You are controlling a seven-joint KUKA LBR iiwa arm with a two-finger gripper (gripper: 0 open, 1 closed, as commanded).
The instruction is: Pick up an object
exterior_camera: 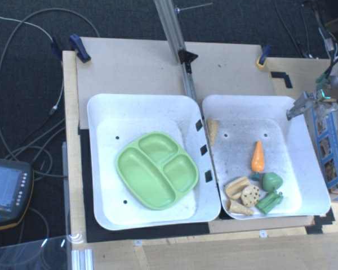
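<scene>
The right bin (296, 151) holds small toy foods. An orange carrot (258, 157) lies near its middle, pointing away from me. Just below it sits a green pepper (271, 180), and a darker green vegetable (268, 202) lies at the front. A round speckled cookie (249, 195) rests among tan bread pieces (236, 187) at the front left. A pale cone (213, 130) leans on the bin's left wall. My gripper (318, 97) hangs at the view's right edge, above the bin's far right rim and well clear of the toys.
The left bin (101, 151) holds a green divided plate (156, 170). A slanted metal pole (172, 24) rises from between the bins at the back. Clamps (79, 48) sit at the board's far corners, and a tablet (5, 190) lies at the far left.
</scene>
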